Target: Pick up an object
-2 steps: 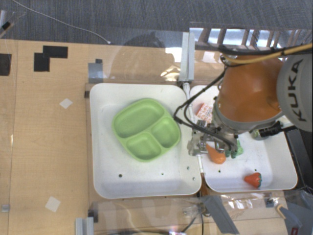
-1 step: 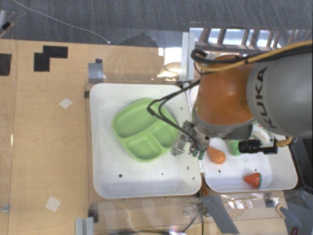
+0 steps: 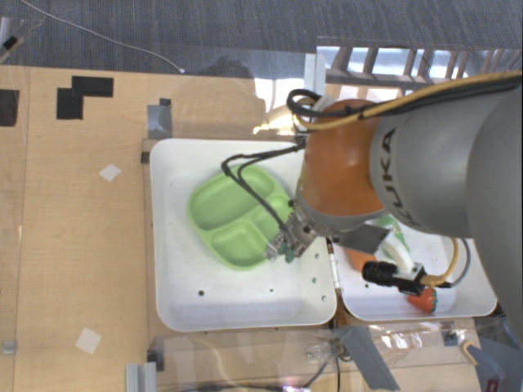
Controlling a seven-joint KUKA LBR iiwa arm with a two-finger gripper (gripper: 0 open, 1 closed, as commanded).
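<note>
Lying in the shallow white bin [image 3: 188, 300]: one light-green divided plastic plate [image 3: 229, 211], spreading left from the two-finger gripper [image 3: 288, 247], which sits at its right rim. Gripper open or closed: cannot tell.

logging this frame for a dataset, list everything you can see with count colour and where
plate: 1, green, divided, in the left-hand bin
orange-red thing: 1, near the right-hand bin's front edge, partly hidden
left-hand bin: 1, white, mid-bench
right-hand bin: 1, white, beside it, mostly under the arm
black patches: 2, on the bench, view's upper left
bench: 1, pale wood
arm: 1, grey with orange band, from the view's right
gripper: 1, dark, at the plate's right-hand rim
</note>
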